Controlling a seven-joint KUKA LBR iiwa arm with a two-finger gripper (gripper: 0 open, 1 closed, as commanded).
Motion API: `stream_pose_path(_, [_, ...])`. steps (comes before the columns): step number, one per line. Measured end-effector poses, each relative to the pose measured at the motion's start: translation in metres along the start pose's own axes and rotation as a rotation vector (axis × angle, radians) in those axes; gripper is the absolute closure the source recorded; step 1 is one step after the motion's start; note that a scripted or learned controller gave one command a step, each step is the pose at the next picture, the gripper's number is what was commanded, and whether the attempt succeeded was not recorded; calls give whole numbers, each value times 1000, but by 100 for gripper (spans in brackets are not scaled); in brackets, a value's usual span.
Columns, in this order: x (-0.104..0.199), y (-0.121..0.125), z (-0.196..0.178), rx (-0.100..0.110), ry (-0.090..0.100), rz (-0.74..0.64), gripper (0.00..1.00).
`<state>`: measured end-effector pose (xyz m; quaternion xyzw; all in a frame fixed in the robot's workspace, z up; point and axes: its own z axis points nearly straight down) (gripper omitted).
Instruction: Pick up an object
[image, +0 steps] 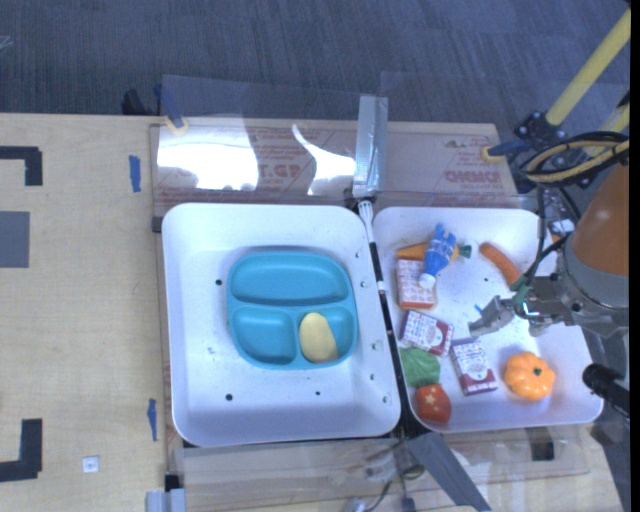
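My gripper (494, 317) hangs over the middle of the right bin (455, 212), reaching in from the right. It is above bare bin floor, between a red and white packet (424, 331) on its left and a small orange pumpkin (528, 376) below it to the right. A second packet (473, 366) lies just below the gripper and a third (415, 285) up to the left. A blue and white bottle (438, 255) and an orange carrot-like piece (500, 262) lie towards the back. A green vegetable (421, 367) and a red tomato (432, 402) sit at the front left corner.
The left bin (260, 212) holds a blue divided tray (290, 275) with a yellow lemon-like piece (318, 338) in its lower right compartment. A low wall (378, 300) separates the two bins. Cables and a yellow bar (590, 70) sit at the back right.
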<state>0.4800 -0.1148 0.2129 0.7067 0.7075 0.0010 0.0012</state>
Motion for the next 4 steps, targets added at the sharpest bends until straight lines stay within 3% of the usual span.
stream_pose_path(1, [-13,2,125,-5,-2,-54,0])
stream_pose_path(2, [-13,3,115,-9,-3,-52,100])
stream_pose_path(3, [12,25,125,-4,-4,-103,100])
stream_pose_path(4, [75,50,25,-6,2,-89,100])
